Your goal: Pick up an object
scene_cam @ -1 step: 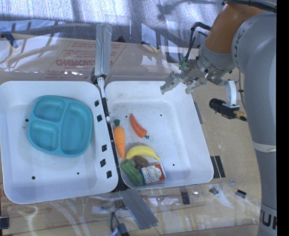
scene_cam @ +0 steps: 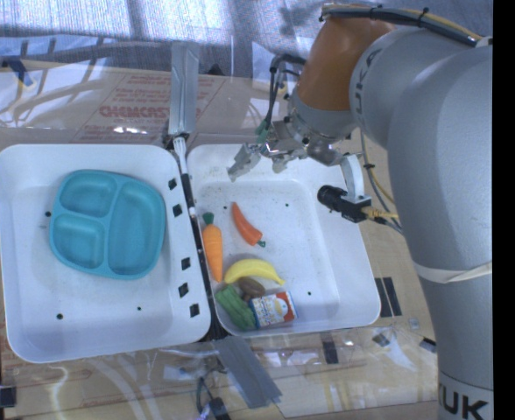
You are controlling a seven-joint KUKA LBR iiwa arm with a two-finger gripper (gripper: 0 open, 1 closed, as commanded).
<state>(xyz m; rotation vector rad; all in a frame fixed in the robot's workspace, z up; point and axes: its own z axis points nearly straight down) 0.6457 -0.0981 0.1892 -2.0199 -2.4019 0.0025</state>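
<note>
From my seat, the toy carrot (scene_cam: 212, 246) by the right bin's (scene_cam: 349, 274) left wall and the red pepper (scene_cam: 246, 224) beside it look light, stiff and slick; I'd pinch the pepper mid-body. The gripper (scene_cam: 244, 162) hovers above them, fingers spread, grasping nothing.

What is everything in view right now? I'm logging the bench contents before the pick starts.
shallow white plastic bins: two, white, side by side on the bench
blue three-compartment plastic plate: one, blue, in the left bin
toy carrot: one, orange with green top, right bin by the divider
toy red chilli pepper: one, red-orange, middle of the right bin
toy banana: one, yellow, right bin, near side
green toy vegetable: one, green, right bin's near corner
small printed packet: one, red and white, beside the green vegetable
pincer: one, grey metal, above the right bin's far side
</note>
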